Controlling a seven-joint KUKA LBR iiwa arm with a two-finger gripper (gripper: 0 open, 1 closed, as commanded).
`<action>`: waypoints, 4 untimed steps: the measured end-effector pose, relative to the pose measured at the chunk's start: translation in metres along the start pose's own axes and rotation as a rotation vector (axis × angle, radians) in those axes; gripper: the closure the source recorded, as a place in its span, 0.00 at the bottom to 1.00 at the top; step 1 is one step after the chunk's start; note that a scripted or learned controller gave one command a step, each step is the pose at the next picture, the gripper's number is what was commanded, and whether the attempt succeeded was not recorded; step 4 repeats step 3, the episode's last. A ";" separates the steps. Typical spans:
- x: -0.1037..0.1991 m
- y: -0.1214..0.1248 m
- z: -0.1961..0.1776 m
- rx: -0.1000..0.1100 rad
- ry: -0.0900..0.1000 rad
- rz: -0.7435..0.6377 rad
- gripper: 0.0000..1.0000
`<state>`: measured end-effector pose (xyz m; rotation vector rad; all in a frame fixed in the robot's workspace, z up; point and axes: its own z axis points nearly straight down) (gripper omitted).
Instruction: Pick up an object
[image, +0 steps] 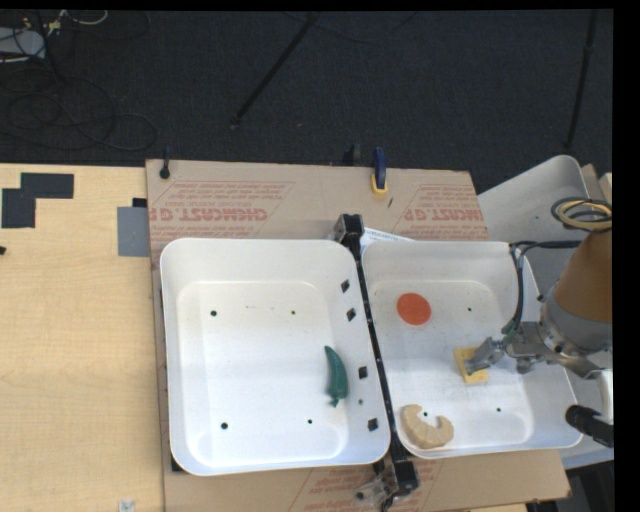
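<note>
On the cardboard-covered bench (300, 205) I saw two white bins side by side. Nearest me in the right bin (440, 262) lay a tan curved piece (427, 427). Beyond it my gripper (487, 353) sat low, fingers closed narrowly around a yellow block (470, 364). Farther back lay an orange disc (414, 309). A green object (335, 376) rested in the left bin (250, 260).

The cardboard sheet (300, 205) under the two bins carries red printing that stands upside down and mirrored; at 12 o'clock of the left bin (180, 300) it seems to read "CHEMCAST", with the same mark partly showing at 12 o'clock of the right bin (440, 258); smaller lines cannot be read
</note>
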<state>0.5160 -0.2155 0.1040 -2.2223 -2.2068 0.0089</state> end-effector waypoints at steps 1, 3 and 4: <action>0.059 -0.004 0.017 -0.008 0.000 -0.010 0.00; 0.126 0.051 0.007 -0.005 -0.002 -0.005 1.00; 0.126 0.051 0.007 -0.005 -0.002 -0.005 1.00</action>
